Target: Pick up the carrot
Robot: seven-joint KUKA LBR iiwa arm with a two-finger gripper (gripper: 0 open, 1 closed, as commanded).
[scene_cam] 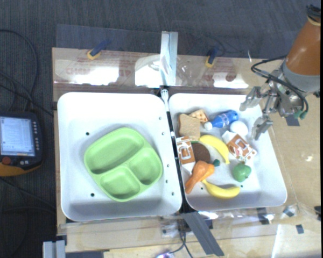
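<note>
The orange carrot (198,174) lies in the right bin (272,184), near its front left, between a brown round piece and a yellow banana. My gripper (258,113) hangs above the bin's far right edge, well to the upper right of the carrot. Its two fingers (251,99) stand spread apart with nothing between them.
Around the carrot sit two bananas (222,191), a green pepper (240,172), a toast slice (189,126), a blue bottle (224,119) and small boxes (240,147). The left bin (75,112) holds a green divided plate (124,163). A tablet (13,138) lies far left.
</note>
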